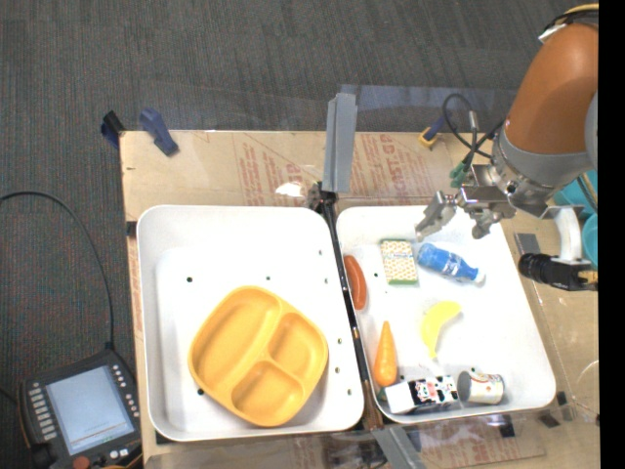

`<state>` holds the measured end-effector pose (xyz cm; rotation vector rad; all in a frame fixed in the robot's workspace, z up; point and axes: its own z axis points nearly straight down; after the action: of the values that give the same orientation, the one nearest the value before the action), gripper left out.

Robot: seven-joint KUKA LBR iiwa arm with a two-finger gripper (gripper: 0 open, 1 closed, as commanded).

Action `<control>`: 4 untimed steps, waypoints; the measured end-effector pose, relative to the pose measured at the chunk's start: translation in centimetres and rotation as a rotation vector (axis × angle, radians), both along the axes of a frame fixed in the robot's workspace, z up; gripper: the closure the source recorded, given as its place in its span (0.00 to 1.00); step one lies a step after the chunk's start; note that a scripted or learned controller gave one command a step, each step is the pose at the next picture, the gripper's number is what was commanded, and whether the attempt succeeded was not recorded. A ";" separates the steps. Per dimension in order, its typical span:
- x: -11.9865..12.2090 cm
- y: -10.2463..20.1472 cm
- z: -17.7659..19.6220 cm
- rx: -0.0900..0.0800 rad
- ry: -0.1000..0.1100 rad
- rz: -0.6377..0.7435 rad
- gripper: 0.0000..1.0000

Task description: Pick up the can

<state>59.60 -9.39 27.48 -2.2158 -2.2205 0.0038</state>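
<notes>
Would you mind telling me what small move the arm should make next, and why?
Probably travel toward the near right corner of the right bin: the gripper hangs open over the far edge near the blue bottle, while the can lies on its side there.

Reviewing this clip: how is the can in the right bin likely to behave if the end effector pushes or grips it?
The can lies on its side near the right bin's front wall, so a push would probably roll it. It looks rigid and small, likely light. Its smooth, curved side may slip between fingers. The black-and-white carton lying alongside could block one side of a grasp.
</notes>
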 end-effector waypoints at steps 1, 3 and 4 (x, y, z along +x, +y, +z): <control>2.7 -2.9 -16.2 0.001 0.000 0.101 0.00; -2.9 2.1 -8.8 0.000 -0.001 -0.057 0.00; 3.8 -1.0 -18.8 -0.001 -0.002 -0.023 0.00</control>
<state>63.38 -10.39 8.64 -2.2422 -2.1966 0.0020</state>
